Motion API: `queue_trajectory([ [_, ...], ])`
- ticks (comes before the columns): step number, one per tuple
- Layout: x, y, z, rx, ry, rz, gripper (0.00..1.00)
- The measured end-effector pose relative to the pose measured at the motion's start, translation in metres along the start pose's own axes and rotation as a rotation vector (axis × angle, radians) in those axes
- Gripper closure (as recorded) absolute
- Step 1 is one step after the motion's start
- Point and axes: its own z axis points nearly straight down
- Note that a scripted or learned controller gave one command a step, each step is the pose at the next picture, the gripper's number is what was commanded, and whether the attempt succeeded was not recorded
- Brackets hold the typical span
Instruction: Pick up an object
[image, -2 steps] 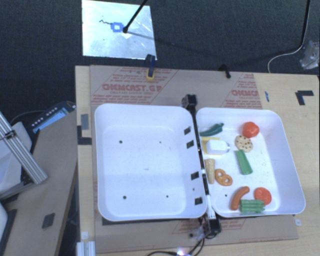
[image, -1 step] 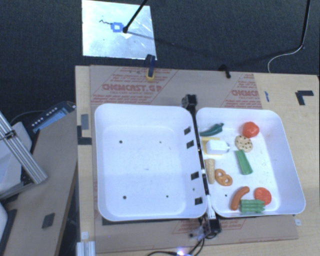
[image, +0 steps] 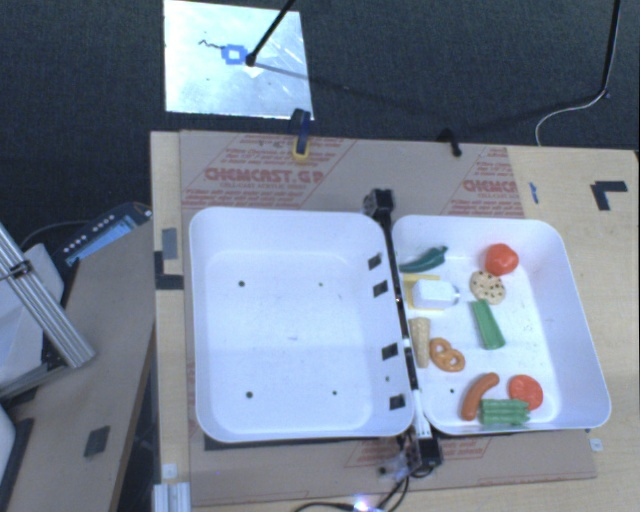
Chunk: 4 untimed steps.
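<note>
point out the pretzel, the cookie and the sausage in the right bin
pretzel (image: 447, 356), camera view, on its upper loop.
cookie (image: 488, 288), camera view, middle of its speckled face.
sausage (image: 479, 396), camera view, midway along its orange length.

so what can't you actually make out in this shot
- Camera view: the pale block by the divider is too washed out to identify.
- The green item at the right bin's front edge lies against the sausage and a red round piece; too small to name.
- The pretzel and cone look touching; too blurred to confirm.
</note>
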Motion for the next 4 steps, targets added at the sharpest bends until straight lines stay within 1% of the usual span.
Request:
queue_trajectory([
  [1, -0.012, 0.087, 0.029, -0.005, -0.005, -0.001, 1.0],
  [2, -0.007, 0.176, 0.025, -0.008, -0.005, -0.003, 1.0],
  [3, 0.011, 0.105, 0.042, 0.002, -0.001, 0.004, 1.0],
  [4, -0.003, 0.175, 0.063, -0.006, -0.005, 0.0, 1.0],
])
